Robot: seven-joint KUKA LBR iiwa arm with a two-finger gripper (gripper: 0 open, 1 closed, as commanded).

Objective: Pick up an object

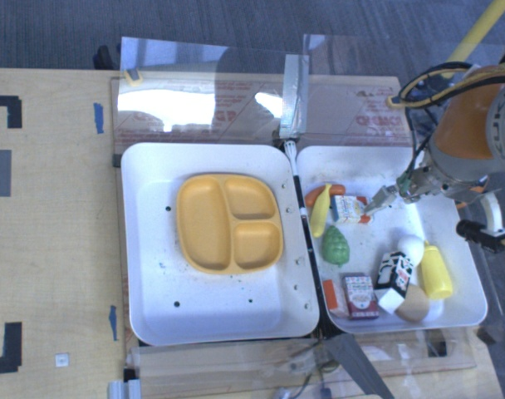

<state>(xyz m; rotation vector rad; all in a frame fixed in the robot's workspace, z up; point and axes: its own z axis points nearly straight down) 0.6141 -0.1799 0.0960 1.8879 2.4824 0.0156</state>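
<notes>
A: The right bin [452, 223] holds all the small things. The pincer [375, 204] is low in it, at its upper middle, just beside the small white packet [349, 209]. Open or closed, I cannot tell.

B: Then take that packet from above. The banana [321, 211] lies close on the side toward the bin's left wall, so little room there; toward the bin's right wall is more free space.

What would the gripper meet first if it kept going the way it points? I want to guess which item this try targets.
The gripper points left and down into the right bin. Straight on, it would probably first meet the small white packet, just before the yellow banana. Its height above them is unclear.
</notes>
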